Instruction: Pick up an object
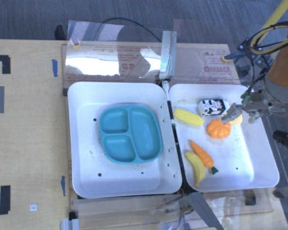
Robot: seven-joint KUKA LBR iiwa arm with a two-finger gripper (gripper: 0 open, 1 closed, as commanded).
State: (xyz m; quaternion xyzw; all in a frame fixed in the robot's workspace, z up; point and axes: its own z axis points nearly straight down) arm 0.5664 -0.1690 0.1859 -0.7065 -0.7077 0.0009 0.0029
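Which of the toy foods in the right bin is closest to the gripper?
The orange pumpkin, right beside the gripper. The corn, carrot and banana lie farther left or toward the front.

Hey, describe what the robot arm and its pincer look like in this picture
The arm comes in from the right, with an orange-brown band above a grey wrist section. The pincer is a grey metal assembly with narrow fingers. Yellow and black cables loop behind it, one with a blue fitting.
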